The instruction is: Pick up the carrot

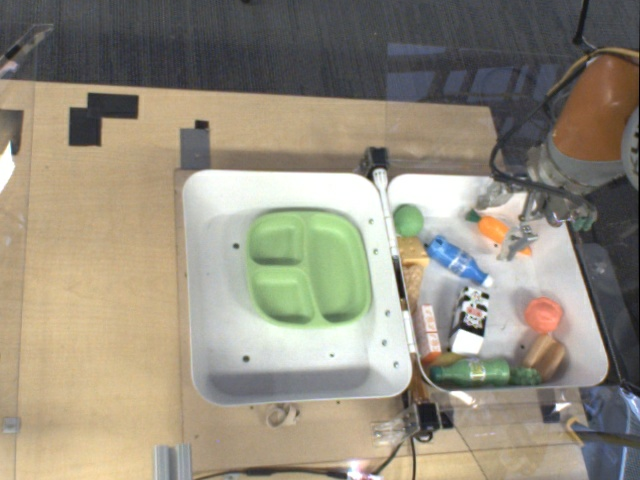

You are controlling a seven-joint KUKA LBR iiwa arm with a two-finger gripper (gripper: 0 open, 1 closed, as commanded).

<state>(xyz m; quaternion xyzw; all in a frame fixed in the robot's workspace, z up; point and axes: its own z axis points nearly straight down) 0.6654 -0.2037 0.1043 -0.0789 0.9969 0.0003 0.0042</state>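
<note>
Arm enters at the right, orange band above the wrist, gripper [520, 230] low over the right bin [592, 313] near its far right corner. Fingers spread apart, nothing between them. Carrot [492, 229] lies just left of the fingertips, near the bin's far edge. Green ball [407, 219] by the far left corner, blue bottle [456, 259] just beside it toward centre. Green bottle [484, 372] along the near edge, orange cap [544, 314] near the right edge. Left bin [205, 268] holds a green divided tray [306, 267], centred.
</note>
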